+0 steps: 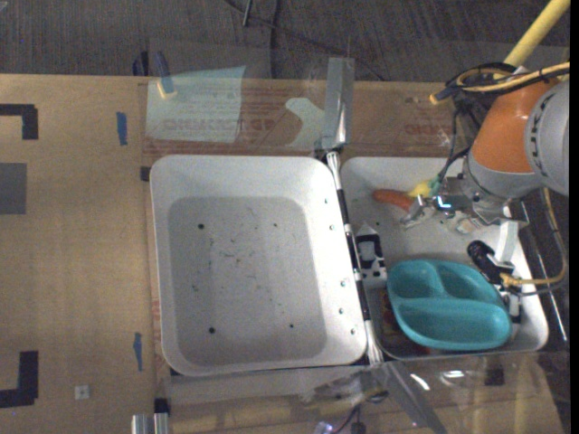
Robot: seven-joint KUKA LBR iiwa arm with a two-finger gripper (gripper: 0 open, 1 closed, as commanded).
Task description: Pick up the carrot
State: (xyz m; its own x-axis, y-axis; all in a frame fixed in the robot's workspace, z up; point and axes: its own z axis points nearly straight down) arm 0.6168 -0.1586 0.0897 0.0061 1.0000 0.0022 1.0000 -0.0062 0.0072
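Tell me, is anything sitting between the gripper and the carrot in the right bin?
Nothing visible does. The gripper sits right at the carrot, at its right end, near the right bin's far wall. The teal divided plate lies nearer the camera, off to the side.

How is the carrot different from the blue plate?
The carrot is orange, thin and long; the teal divided plate is wide, rounded and split into compartments. The carrot lies near the right bin's far wall beside the gripper; the plate sits at the near end, away from the gripper. Both are in the right bin.
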